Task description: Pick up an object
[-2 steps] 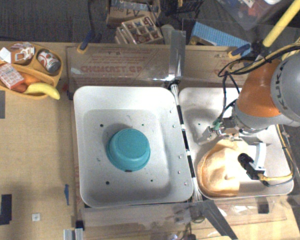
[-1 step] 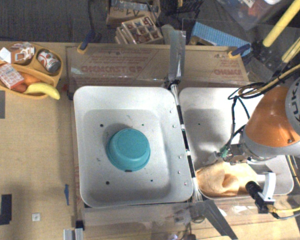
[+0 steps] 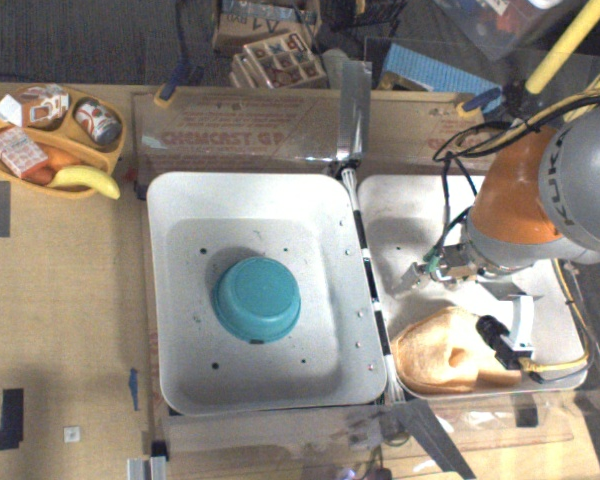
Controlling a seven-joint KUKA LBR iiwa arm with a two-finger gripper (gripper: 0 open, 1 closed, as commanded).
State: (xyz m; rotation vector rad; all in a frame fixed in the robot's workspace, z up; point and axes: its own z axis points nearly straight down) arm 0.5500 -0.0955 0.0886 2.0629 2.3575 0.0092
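Camera view: gripper point(image 3: 432, 267) sits low in the right bin point(image 3: 395, 203), centre-right of frame. Cannot tell whether it is apart or together, as the wrist masks it. A tan, bread-like object point(image 3: 438, 356) lies near it, against the bin's lower edge. A teal bowl point(image 3: 258, 298), apparently inverted, is mid left bin point(image 3: 175, 208).

Judgement: the tan object is the nearest candidate. Shift toward lower frame, centre over its narrower span and descend straight. The broad rounded body may squeeze out.

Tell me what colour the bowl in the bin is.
The bowl is teal, plain to see in the camera view.
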